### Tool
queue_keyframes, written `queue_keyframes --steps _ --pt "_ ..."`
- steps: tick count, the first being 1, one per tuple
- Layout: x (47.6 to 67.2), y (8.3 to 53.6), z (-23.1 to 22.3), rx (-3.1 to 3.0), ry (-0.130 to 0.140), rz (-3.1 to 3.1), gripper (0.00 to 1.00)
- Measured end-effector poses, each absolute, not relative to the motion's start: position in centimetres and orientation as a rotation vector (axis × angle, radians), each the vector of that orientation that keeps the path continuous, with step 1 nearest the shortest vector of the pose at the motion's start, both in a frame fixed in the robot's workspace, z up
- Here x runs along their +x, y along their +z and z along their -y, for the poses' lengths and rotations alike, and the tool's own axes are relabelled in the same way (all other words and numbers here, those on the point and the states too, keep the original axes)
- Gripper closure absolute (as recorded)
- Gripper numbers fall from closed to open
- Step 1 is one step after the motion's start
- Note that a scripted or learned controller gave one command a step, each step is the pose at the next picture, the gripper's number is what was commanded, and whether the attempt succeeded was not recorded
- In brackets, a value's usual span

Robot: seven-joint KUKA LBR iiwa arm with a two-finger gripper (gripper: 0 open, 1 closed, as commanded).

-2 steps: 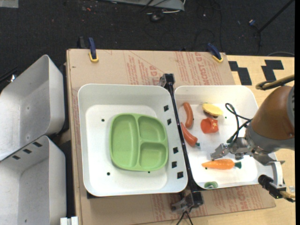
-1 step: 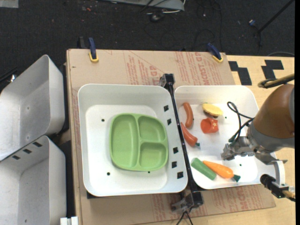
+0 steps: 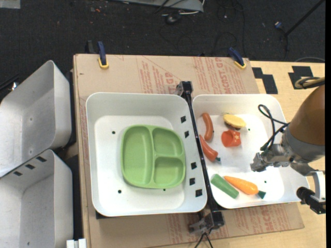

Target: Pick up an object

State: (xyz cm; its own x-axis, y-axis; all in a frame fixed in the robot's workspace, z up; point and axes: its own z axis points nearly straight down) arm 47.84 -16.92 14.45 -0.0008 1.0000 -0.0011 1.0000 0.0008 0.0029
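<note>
The right bin (image 3: 269, 192) holds several toy foods. Two red-brown sausages (image 3: 208, 126) (image 3: 208, 150) lie near its left wall. A yellow bun-like piece (image 3: 234, 121) and a red tomato-like piece (image 3: 231, 138) sit at the back middle. At the front lie a green cucumber (image 3: 224, 186) and an orange carrot (image 3: 241, 185), side by side. My gripper (image 3: 260, 164) hangs low over the bin's right half, right of the red piece and just above and behind the carrot, with nothing seen in it.
The left bin (image 3: 103, 190) carries a green divided plate (image 3: 153, 156). A black divider (image 3: 196, 154) runs between the bins. The arm's orange band (image 3: 313, 119) and a black cable (image 3: 269, 118) hang over the right bin's right wall. Spare white bins (image 3: 31, 112) stand far left.
</note>
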Motion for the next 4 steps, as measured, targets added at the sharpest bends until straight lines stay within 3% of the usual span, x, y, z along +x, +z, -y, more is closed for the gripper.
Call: queue_keyframes --steps 1,2,4 --pt "47.8 19.0 17.7 2.217 0.003 -2.219 1.0" --pt "47.9 20.6 17.7 2.217 0.002 -2.221 1.0" --pt "53.3 21.4 8.6 2.212 0.005 -2.229 1.0"
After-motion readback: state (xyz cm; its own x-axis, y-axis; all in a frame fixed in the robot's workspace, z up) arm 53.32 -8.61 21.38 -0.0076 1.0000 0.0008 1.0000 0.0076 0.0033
